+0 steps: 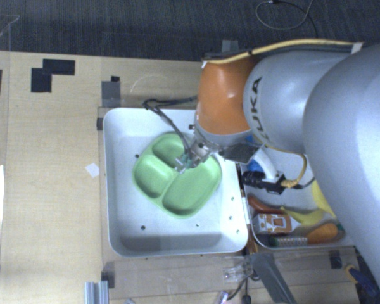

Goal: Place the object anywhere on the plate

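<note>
Green plastic marks the plate (177, 177), a divided dish with three compartments, lying in the left white bin (123, 227). You see the gripper (189, 160) poised over the plate's centre, where the dividing ridges meet; its slender tips reach the plate surface or hang just above it, which of the two you cannot tell. Whether the gripper is spread or pressed together cannot be told at this size, and nothing is visibly pinched. Grey arm (316, 100) with its orange band (225, 97) enters from the right, covering most of the right bin (261, 239). Near that bin's front edge lie a banana (313, 213), an orange piece (323, 233) and a small printed box (273, 222).
</note>
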`<action>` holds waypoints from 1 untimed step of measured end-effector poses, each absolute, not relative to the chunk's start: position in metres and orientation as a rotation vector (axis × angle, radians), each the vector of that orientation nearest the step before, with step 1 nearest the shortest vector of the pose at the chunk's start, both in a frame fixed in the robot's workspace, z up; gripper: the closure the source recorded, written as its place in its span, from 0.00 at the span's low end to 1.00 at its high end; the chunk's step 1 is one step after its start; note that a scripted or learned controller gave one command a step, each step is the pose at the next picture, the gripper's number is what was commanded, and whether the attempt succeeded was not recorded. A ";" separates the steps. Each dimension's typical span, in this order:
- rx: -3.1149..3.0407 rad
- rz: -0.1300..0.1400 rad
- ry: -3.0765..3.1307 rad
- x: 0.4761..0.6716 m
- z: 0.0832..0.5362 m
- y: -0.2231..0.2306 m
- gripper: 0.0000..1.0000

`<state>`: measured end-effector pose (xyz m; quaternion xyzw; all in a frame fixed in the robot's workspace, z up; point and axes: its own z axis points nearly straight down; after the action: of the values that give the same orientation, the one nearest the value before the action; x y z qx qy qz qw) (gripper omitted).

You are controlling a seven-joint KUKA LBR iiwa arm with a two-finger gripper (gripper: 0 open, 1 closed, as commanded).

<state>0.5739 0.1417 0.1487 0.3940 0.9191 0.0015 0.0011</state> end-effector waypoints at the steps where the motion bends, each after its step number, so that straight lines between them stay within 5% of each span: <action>1: 0.955 0.009 2.985 0.489 0.118 0.120 1.00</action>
<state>0.4889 0.1198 0.1182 0.3048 0.9524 0.0029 0.0037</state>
